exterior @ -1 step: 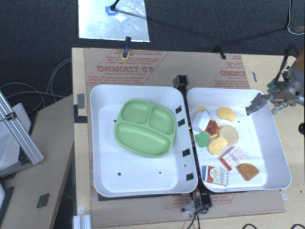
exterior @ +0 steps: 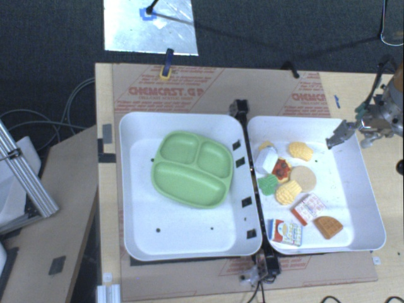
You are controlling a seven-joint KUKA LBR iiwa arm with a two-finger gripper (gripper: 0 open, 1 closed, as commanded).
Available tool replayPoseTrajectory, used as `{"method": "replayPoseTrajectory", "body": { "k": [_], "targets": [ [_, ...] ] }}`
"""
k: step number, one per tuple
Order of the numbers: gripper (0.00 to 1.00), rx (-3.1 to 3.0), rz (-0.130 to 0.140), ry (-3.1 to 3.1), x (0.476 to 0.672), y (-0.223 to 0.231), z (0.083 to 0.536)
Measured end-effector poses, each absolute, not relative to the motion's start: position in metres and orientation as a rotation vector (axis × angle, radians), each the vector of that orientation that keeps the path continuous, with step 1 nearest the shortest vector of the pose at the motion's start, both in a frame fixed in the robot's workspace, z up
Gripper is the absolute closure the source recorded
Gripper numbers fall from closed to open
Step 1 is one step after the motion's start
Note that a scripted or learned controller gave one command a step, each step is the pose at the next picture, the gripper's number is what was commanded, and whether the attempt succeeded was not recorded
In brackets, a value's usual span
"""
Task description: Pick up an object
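Nothing has been picked up yet: the two-finger tool [exterior: 336, 136] hangs over the upper right corner of the right shallow white bin [exterior: 360, 169], whether spread or pressed together I cannot tell, and the small toy food pieces [exterior: 291, 182] lie clustered along that bin's left and lower parts. The bin's right half is bare, giving room to descend, though the pieces sit close together and near the wall shared with the left bin [exterior: 136, 169], which holds a green divided plastic plate [exterior: 191, 169].

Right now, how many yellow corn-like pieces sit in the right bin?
2: one yellow piece near the bin's upper middle, another lower, beside the green piece. Others may hide in the cluster.
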State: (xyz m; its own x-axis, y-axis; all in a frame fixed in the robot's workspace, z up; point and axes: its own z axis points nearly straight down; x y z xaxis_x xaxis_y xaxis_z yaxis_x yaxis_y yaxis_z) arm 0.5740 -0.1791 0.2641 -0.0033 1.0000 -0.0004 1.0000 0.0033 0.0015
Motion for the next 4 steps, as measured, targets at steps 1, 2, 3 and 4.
{"method": "replayPoseTrajectory", "body": {
  "k": [1,2,3,4],
  "targets": [
    [0.00,2.222,-0.002,2.224,0.578,-0.187,0.208],
    [0.00,2.222,-0.002,2.225,0.574,-0.183,0.147],
    [0.00,2.218,0.001,2.225,0.581,-0.182,0.104],
    [0.00,2.213,0.014,2.216,0.586,-0.181,0.090]
  ]
}}
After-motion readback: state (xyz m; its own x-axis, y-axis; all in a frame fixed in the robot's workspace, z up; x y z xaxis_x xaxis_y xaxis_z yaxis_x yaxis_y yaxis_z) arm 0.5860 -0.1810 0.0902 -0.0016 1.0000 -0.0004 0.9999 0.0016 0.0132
